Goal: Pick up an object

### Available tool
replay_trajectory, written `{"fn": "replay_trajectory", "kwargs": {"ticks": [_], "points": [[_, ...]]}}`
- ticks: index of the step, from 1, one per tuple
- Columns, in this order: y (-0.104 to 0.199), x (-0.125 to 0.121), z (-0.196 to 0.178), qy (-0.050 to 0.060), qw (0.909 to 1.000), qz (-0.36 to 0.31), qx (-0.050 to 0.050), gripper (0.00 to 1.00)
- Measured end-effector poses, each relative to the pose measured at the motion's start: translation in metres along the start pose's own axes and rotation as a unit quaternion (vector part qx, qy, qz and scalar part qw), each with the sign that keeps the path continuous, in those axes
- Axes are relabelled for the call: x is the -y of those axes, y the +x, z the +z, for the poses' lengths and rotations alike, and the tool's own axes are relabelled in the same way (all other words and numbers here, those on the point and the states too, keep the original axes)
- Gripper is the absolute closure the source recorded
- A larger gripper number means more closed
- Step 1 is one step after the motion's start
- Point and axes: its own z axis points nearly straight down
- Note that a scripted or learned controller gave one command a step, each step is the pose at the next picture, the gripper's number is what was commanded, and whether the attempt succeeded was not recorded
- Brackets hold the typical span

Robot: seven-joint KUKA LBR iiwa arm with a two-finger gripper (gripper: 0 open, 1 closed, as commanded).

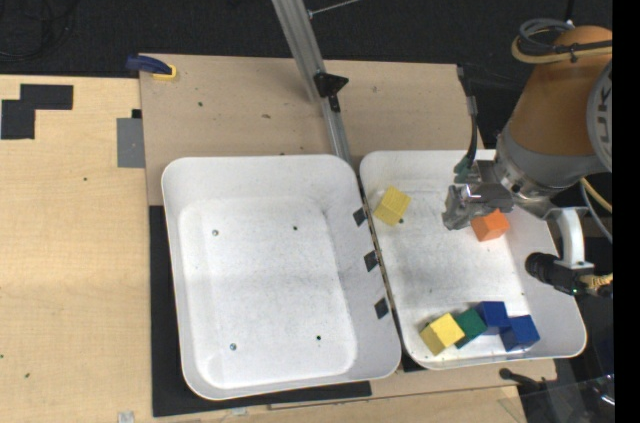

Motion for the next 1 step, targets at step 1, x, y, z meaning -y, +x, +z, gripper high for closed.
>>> {"fn": "replay_trajectory", "kwargs": {"ticks": [1], "points": [[0.0626, -0.0099, 0.0006, -0.001, 1.0000, -0.001, 0.000, 1.00]]}}
